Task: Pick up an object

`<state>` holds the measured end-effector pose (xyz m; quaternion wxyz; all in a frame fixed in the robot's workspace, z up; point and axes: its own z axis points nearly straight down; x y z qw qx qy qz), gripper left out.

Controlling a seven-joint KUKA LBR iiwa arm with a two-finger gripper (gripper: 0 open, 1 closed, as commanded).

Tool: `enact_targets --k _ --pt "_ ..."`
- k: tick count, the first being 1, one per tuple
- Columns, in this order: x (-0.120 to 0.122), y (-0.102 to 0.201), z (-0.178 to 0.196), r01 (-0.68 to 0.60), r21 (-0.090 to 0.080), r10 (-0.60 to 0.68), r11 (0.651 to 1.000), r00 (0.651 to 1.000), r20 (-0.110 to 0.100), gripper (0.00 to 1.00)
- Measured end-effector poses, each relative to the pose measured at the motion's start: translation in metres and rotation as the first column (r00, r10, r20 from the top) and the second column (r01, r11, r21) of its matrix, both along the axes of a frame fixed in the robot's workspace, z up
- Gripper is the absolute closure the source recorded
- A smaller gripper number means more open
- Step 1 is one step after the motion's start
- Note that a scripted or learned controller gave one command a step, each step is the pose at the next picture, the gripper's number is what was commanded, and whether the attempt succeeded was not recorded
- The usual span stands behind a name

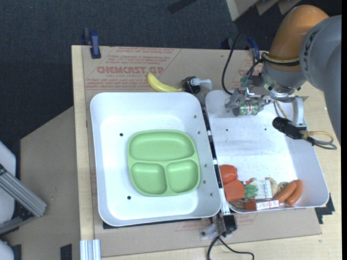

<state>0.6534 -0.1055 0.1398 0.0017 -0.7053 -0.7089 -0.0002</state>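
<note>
The claw (245,103) sits at the far end of the right-hand shallow white bin (303,161), low over its back rim, with a small greenish metallic can-like item (250,109) right at its tip; whether its jaws are parted or closed can't be made out from this slanted top view, and nothing confirms the item is actually between them, so no hold claimed. Grey arm with orange band (293,20) comes in from the right above it. Candidate things to pick: that small can, touching or just beside the claw, plus a heap at the near end of the same bin, well apart from the claw: red block-like toy pieces (232,184), a printed white packet (263,188), an orange sausage-shaped toy (291,192). Left-hand white bin (108,145) holds a pale green three-compartment plastic plate (162,161); a yellow banana (162,84) lies on the cardboard behind it. Step, by my read: reach or grasp attempt at the can. Next move likely calls for closing squarely on it, then lifting straight up clear of the rim; a round can near the bin wall could roll or slip.
</note>
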Motion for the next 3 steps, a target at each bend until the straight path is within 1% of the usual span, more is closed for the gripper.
enact_targets --k 1,2,3 --pt "-0.017 0.002 -0.037 0.006 -0.001 -0.006 1.0 1.0 -0.005 1.0" --pt "-0.048 0.054 0.048 0.001 -0.001 -0.001 1.0 1.0 0.003 1.0" --pt "-0.078 0.097 0.045 0.002 -0.001 -0.002 1.0 1.0 -0.003 1.0"
